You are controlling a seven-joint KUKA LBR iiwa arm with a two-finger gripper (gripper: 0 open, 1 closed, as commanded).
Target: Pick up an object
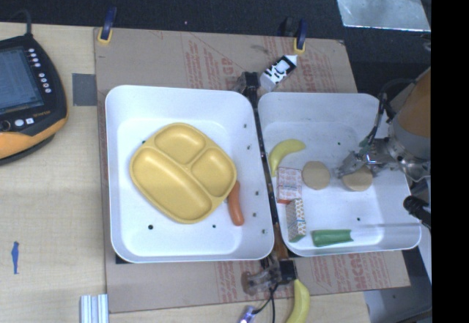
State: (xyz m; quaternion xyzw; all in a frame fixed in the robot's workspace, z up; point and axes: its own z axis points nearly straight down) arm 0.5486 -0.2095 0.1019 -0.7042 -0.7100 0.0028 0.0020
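Two shallow white bins sit side by side on a sheet of brown cardboard (220, 58), and the arm (410, 113) comes in from the right edge, its grey and orange body low over the right bin (322, 105), wrist angled down and to the left. The gripper (357, 165) hangs at the bin's right side, its metal tip just above and touching the edge of a tan round piece (358, 182); whether it is clenched or released I cannot tell, and nothing is seen held in it. A second tan round piece (316, 174) lies just to the left, near a yellow banana (282, 153), two printed packets (290, 184) and a green block (332, 237) by the front wall. The left bin (124, 168) holds a yellow divided plate (183, 171) with an orange carrot (235, 208) touching its right rim
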